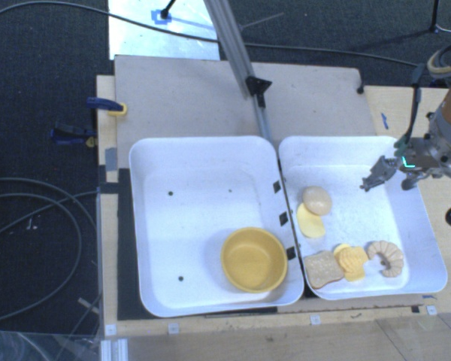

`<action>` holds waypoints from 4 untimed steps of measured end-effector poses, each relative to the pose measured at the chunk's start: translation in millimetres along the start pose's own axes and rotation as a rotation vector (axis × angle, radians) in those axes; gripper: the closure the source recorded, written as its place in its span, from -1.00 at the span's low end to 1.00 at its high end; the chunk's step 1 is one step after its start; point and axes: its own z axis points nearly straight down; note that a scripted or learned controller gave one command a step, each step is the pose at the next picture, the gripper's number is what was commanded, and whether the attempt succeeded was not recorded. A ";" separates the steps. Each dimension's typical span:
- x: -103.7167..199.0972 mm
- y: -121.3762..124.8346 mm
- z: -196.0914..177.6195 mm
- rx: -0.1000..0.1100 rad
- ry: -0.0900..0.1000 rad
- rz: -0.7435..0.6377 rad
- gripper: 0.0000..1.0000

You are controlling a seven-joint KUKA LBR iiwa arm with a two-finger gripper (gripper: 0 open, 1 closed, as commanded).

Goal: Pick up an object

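1. We see two white bins side by side on the worktop (210, 89); the left bin (173, 171) carries a yellow bowl (254, 259) near its front right corner; the right bin (346, 156) carries the small food items.
2. We find the candidates for picking grouped in the front left part of the right bin: a pale round bun (316, 200); a flat yellow slice (310, 222) touching it in front; a slice of bread (324, 269); a yellow ridged piece (352, 262) just beside the bread; a curled shrimp-like piece (385, 257) to its right.
3. We see the hand (379, 174) over the rear right part of the right bin, reaching in from the right, well apart from every item; nothing lies between its fingers; whether they are spread or closed we cannot tell at this size.
4. We judge that no object has been chosen yet; the hand is placed clear of the group, which suits an approach from above.
5. We judge the bun the nearest target; the flat slice touching it may shift under a grasp.
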 end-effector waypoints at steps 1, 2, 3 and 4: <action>0.0 0.2 -0.4 -0.001 0.000 0.000 -1.00; 2.0 -8.6 55.8 0.003 0.001 0.004 -1.00; -4.9 -3.9 102.3 0.004 0.000 0.005 -1.00; 2.1 -11.3 150.8 0.005 0.001 0.004 -1.00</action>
